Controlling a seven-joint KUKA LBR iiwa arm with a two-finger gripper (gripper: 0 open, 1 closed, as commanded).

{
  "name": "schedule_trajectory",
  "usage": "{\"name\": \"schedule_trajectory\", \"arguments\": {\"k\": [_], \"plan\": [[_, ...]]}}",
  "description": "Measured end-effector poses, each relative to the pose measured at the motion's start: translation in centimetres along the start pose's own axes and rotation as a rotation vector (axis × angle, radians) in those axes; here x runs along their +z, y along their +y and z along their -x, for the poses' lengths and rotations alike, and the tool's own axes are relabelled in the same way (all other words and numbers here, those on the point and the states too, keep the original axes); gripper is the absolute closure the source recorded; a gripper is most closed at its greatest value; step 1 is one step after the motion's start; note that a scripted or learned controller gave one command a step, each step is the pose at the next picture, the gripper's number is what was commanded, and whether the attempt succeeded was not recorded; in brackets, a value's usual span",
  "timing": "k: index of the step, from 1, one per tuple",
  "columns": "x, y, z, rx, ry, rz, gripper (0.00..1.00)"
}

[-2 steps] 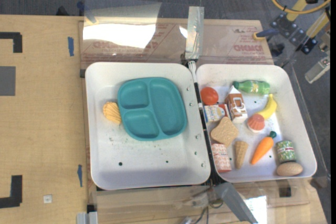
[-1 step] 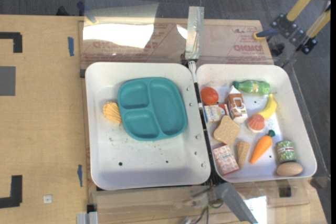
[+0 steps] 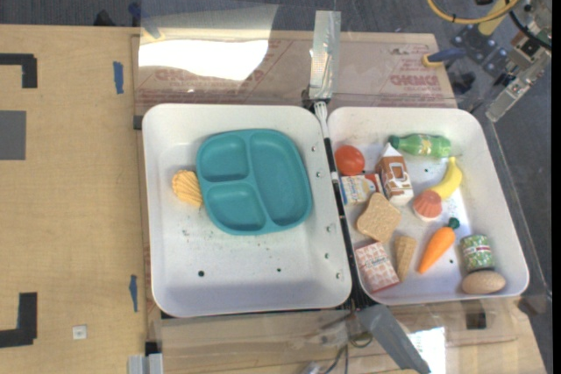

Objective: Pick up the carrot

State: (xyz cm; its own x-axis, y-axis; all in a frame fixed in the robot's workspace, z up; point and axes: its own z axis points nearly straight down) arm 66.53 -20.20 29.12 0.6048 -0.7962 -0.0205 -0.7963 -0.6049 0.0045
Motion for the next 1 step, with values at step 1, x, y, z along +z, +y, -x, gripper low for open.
{"name": "schedule_trajectory", "arguments": {"k": [1], "plan": [[-2.34,-0.20,-0.15,0.006,0.015,-0.014,1.00]]}}
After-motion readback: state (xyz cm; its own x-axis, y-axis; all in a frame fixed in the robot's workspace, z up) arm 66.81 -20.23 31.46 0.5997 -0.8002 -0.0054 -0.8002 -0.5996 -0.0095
